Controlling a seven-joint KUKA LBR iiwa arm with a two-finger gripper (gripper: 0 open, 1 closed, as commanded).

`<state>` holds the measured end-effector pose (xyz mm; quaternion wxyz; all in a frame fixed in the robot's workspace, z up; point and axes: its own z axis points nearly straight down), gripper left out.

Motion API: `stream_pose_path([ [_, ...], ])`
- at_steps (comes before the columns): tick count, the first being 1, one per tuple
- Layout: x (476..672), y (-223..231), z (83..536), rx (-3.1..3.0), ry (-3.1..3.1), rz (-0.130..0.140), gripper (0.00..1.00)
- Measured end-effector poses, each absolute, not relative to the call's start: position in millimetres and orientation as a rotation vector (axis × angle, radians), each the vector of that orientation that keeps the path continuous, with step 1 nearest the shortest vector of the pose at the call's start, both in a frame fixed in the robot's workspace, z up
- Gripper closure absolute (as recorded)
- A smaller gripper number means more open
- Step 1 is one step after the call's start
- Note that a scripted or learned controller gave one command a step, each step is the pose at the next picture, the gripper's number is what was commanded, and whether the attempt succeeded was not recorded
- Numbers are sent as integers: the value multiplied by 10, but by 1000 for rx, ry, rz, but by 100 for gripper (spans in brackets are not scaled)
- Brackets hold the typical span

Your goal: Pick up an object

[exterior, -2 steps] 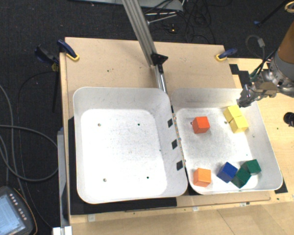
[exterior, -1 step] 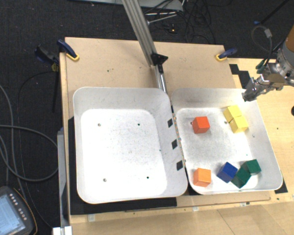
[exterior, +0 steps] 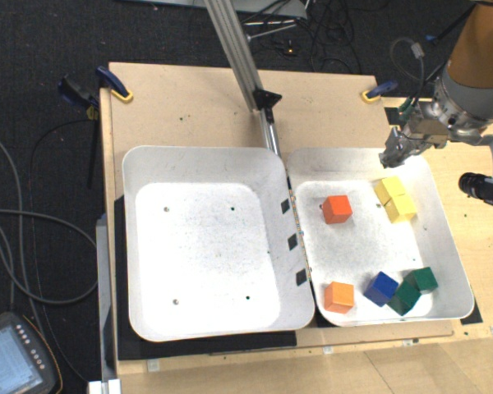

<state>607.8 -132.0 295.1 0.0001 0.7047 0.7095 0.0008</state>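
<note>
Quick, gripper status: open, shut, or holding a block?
Gripper: cannot be told; nothing visibly held. It sits above the right bin's far edge, beside the yellow block.

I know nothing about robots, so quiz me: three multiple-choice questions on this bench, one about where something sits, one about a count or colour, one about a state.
1. Which bin holds the blocks?
A. the left bin
B. the right bin
C. both bins

2. How many orange blocks are there?
A. one
B. two
C. four

3. Where is the gripper?
A. above the right bin's far edge, near the yellow block
B. over the left bin
C. pressing on the blue block

Answers:
1 B: every block lies in the right bin.
2 B: one orange block sits mid-bin and another orange block lies at the near edge.
3 A: the gripper hangs at the bin's far edge, just beyond the yellow block and far from the blue block.
</note>
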Motion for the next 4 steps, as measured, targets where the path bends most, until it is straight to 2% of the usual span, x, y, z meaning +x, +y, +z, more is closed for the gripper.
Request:
stream_pose_path([
  [1, 6029, -814, 2894, 2214, 2230, 1, 100],
  [2, 6137, -374, 2780, 2215, 2230, 0, 100],
  [3, 6095, 87, 2693, 2215, 2231, 0, 100],
  [4, 6147, 680, 2497, 2215, 2232, -1, 100],
])
